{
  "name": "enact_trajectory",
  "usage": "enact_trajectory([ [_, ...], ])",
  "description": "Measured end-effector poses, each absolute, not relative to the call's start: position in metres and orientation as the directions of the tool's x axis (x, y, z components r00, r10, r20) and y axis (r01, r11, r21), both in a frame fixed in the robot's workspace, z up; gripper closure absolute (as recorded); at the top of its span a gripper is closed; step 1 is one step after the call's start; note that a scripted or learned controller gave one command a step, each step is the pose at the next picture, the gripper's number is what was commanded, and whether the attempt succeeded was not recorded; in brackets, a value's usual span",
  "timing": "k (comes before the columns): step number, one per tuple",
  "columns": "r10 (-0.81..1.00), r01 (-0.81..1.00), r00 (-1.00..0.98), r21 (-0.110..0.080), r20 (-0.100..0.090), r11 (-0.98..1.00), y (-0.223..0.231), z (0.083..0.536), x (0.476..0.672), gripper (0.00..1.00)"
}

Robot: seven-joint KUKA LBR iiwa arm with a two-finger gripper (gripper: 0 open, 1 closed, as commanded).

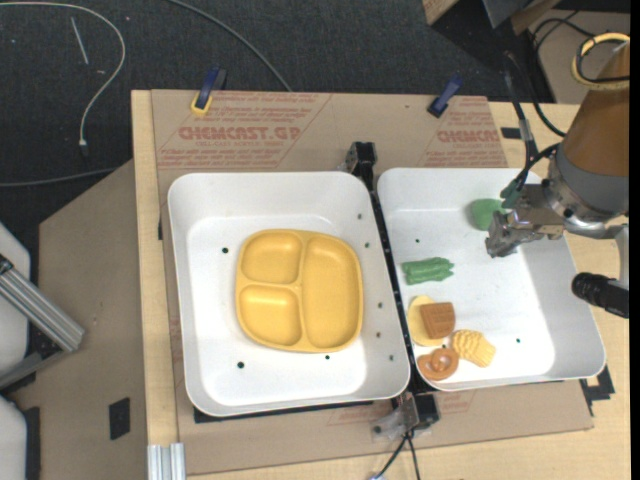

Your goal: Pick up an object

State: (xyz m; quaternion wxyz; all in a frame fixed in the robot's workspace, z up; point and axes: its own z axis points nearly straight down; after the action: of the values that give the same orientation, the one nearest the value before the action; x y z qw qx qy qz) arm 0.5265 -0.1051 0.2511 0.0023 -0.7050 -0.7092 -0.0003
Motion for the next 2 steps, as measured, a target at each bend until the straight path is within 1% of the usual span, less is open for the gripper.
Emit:
enact_trajectory([
  [1,1.0,1.0,-0.007,-0.002,0.004,0.007,-0.053,0.258,0.523,1.0],
  [2,1.0,1.0,-0.006,-0.004,0.004,0.006,-0.003,0.247,0.512,1.0],
])
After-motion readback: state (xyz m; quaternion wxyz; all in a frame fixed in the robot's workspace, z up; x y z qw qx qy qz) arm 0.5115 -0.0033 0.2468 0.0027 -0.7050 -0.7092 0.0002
